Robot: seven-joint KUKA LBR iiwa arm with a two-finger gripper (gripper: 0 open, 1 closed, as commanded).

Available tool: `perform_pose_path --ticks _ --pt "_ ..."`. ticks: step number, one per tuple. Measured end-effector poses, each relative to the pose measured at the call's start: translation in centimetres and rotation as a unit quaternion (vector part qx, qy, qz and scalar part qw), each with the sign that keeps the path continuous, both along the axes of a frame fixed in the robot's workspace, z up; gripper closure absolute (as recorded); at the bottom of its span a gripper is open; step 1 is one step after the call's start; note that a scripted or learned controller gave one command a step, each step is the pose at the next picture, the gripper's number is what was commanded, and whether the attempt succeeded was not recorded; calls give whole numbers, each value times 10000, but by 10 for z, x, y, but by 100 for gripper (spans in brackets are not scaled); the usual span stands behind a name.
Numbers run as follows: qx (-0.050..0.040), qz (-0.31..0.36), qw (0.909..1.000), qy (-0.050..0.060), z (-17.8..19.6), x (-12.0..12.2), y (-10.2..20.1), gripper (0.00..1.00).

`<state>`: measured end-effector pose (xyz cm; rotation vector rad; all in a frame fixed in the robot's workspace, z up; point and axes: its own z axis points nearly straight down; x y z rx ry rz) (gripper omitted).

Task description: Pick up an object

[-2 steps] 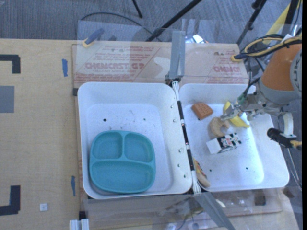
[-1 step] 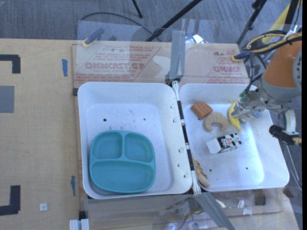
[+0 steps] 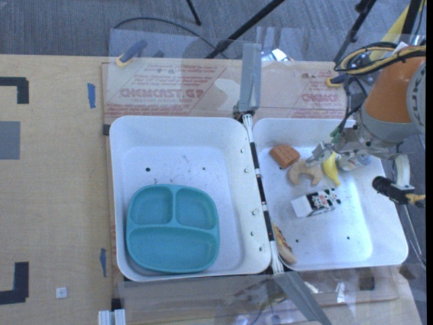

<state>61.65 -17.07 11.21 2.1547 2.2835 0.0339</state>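
Note:
The right bin point(image 3: 352, 246) holds several small items. A yellow banana point(image 3: 331, 171) lies near its upper middle, with a tan curved pastry point(image 3: 304, 175) touching it on the left. An orange-brown waffle piece point(image 3: 285, 156) sits further left. A small white and black box point(image 3: 315, 202) lies below them. My gripper point(image 3: 336, 156) hangs low right over the top end of the banana, with the arm's orange band point(image 3: 392, 90) above it. The banana's lower end shows beneath the gripper, and I cannot see whether it is held.
The left bin point(image 3: 135, 141) bears a teal divided plate point(image 3: 173, 227) in its near half. A tan bread-like item point(image 3: 285, 247) lies against the right bin's left wall, near the front. The right bin's lower right floor is bare.

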Motion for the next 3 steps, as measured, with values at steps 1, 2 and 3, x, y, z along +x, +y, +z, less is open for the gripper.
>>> perform_pose_path --ticks 1,2,3 --pt "-101 179 9998 -33 -15 6 20 0" --pt "-97 176 9998 -25 -7 6 19 100" --pt "-74 -234 9997 75 73 33 88 100"
